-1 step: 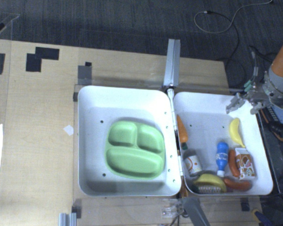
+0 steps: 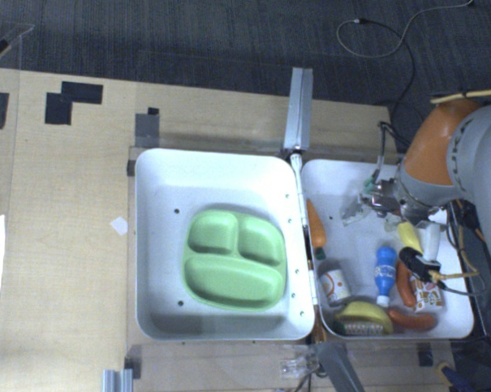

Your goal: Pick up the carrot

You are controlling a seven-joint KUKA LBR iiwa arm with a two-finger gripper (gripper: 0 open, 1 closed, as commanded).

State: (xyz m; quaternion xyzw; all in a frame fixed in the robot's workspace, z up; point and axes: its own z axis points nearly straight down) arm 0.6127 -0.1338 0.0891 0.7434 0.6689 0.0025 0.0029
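The metal two-finger pincer (image 2: 365, 206) hangs over the upper part of the right-hand shallow white bin (image 2: 344, 175), its fingers spread apart with nothing between them.

The slim orange carrot (image 2: 315, 225) lies to the pincer's left in the camera view and a little lower, against the bin's left wall beside the divider, running lengthwise along that wall. Pincer and carrot are apart, with bare bin floor between them.

The likely trouble is that wall: with the carrot so close to it, one finger may strike the rim or find no room to get behind the carrot, and closing could push it along the wall. Just below the carrot stands a small can with a pale label (image 2: 334, 285), which a low sweep might knock.

The left-hand white bin (image 2: 147, 227) holds a green sectioned plastic tray (image 2: 235, 258).
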